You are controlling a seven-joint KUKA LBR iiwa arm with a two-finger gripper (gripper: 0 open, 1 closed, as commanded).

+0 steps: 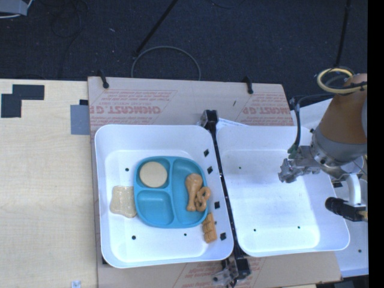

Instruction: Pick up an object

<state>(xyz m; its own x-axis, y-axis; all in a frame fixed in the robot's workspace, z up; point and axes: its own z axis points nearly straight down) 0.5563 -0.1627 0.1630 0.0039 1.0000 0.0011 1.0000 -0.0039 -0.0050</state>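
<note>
Over right bin (pixel 336 236) | my gripper (pixel 288 174) is hovering, jaw state unclear | objects are lying in left bin (pixel 108 161): tray (pixel 157 212), pretzel (pixel 197 192), cracker (pixel 123 201) | risk: closing on nothing, being well apart from them.

A single fixed camera hangs above the surface (pixel 42 191) and looks down at a slant, far enough off to take in both white bins whole: the left bin (pixel 114 245) near the middle of the picture, the right bin (pixel 282 233) beside it. Dark floor (pixel 180 29) with cables fills the top. The arm (pixel 342 125) comes in from the right edge.
</note>
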